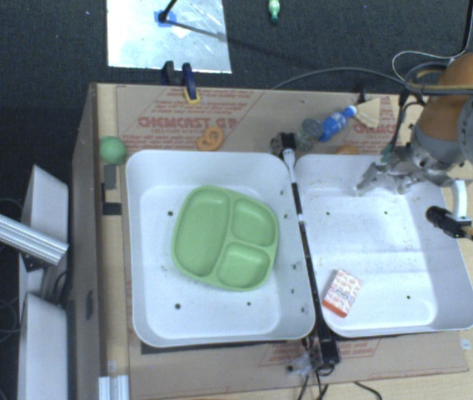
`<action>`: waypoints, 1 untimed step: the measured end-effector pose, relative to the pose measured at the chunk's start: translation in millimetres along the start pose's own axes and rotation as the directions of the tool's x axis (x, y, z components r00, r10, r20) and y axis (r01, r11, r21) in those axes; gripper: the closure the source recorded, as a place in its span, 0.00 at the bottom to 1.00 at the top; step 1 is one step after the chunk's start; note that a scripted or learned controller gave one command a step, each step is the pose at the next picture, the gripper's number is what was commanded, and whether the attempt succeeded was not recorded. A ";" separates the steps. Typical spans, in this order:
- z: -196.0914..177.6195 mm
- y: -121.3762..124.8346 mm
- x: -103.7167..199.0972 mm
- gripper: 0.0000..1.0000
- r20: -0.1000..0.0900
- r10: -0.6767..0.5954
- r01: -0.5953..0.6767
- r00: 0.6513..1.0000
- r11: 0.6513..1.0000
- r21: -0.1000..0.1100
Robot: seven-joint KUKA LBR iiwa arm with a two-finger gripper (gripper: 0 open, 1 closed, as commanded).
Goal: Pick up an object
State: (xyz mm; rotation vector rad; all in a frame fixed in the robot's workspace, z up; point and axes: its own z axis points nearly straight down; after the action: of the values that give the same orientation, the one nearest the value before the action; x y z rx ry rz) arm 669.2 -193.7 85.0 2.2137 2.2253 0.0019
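Green ball (112, 149) on bench left; blue bottle (337, 123) behind right bin (453, 307).

One fixed camera looks down aslant on both bins (303, 223).

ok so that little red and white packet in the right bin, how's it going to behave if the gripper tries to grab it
The packet lies flat on the right bin's floor near its left wall, so fingers may struggle to get under it and it may slide instead. It looks thin and small, so probably light. Being flat, it is unlikely to roll. The gripper is at the bin's far side, away from it.
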 end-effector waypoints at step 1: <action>-0.7 0.3 -11.0 0.00 -0.004 0.002 -0.002 1.000 1.000 0.002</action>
State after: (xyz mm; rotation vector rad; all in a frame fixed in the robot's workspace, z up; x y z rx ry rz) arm 669.6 -204.7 85.8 2.2184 2.2258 0.0043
